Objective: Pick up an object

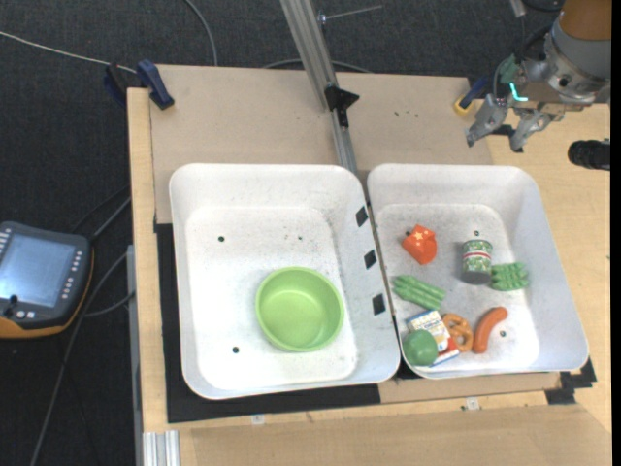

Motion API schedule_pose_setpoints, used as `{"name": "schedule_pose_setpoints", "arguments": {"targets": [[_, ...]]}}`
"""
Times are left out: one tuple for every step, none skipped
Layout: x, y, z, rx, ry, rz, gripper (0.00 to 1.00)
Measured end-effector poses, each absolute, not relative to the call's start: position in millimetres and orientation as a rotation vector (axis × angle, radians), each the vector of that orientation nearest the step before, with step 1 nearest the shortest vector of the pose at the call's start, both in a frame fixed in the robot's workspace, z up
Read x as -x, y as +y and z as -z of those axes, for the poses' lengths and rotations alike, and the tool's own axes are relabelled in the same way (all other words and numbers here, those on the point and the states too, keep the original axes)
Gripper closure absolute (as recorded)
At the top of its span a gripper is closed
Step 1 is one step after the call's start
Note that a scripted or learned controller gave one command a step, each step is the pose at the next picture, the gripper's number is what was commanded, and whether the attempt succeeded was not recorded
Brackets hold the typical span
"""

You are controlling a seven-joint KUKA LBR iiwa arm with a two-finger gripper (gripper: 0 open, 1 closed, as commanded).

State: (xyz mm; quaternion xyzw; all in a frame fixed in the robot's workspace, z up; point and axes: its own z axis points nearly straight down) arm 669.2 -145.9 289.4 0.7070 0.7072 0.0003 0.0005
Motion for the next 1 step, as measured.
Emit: {"name": "schedule_pose_setpoints", "arguments": {"targets": [[-669.1, -145.9, -289.4, -2.22, 2.221, -0.001, 0.0]]}}
